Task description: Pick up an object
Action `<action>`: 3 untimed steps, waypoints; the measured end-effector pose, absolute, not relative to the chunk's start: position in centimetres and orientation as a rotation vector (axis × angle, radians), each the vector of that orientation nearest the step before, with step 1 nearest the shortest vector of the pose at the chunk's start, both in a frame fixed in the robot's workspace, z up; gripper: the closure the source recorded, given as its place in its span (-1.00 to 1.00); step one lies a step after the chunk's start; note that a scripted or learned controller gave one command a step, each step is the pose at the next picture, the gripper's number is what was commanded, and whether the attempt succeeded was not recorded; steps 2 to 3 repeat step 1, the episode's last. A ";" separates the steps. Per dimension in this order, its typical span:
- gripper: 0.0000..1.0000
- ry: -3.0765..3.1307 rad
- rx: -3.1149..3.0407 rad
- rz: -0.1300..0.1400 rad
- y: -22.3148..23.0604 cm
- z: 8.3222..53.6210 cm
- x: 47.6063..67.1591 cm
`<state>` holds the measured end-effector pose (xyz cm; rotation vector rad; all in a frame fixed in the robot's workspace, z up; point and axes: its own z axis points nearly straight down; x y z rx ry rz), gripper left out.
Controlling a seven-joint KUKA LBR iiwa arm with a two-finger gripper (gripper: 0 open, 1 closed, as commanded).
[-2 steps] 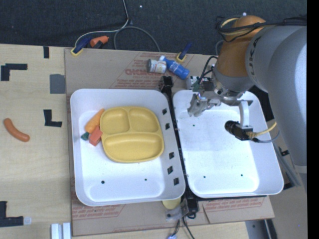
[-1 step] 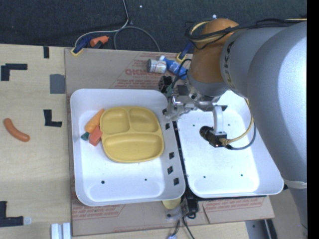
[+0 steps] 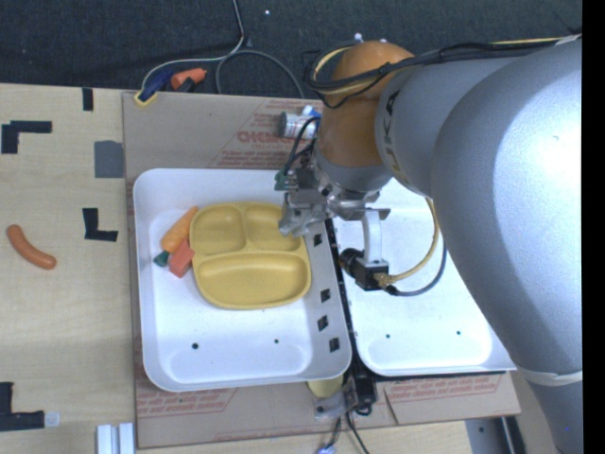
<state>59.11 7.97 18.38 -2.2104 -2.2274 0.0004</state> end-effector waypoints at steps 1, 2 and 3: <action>1.00 -2.218 -2.230 -0.002 0.6 25.9 53.9; 1.00 -2.218 -2.230 -0.002 0.6 25.9 53.9; 1.00 -2.218 -2.230 -0.002 0.6 25.9 53.9</action>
